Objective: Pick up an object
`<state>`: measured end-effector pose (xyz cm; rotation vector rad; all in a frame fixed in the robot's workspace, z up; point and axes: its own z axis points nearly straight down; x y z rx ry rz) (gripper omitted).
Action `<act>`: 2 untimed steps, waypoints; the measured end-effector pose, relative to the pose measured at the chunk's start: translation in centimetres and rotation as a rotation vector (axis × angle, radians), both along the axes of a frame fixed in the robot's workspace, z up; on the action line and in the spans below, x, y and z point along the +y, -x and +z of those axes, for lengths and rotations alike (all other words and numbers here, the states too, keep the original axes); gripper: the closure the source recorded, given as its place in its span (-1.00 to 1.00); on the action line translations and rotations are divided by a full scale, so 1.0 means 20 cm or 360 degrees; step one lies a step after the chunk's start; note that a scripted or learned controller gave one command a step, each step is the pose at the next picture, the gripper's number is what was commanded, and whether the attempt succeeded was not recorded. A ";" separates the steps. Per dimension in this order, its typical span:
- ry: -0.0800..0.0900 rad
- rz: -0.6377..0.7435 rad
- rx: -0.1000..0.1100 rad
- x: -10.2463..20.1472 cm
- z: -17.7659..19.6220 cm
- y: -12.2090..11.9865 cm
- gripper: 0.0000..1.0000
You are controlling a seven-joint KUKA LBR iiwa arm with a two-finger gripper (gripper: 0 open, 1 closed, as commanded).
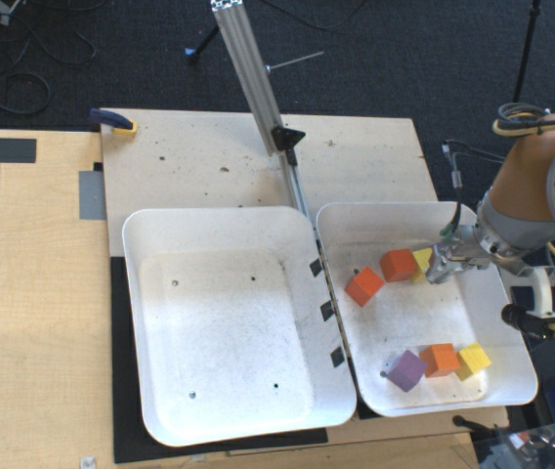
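The hand (pixel 441 265) sits low in the right bin (pixel 512 384); its grip cannot be told. A yellow block (pixel 422 260) touches it, an orange block (pixel 398 265) just beyond.

Five blocks lie in the right bin (pixel 512 384), which sits just beside the left bin (pixel 141 233): two blocks (pixel 398 265) (pixel 363 286) and the gripper (pixel 438 267) toward its far side, three blocks (pixel 441 360) in a touching row near its front edge.
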<state>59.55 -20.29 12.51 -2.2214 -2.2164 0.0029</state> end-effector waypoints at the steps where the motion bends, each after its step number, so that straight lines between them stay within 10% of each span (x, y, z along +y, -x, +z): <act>1: 0.0003 0.0005 -0.0010 0.00 0.21 -0.02 1.00; 2: 0.0003 0.0004 -0.0009 -0.01 0.39 -0.02 1.00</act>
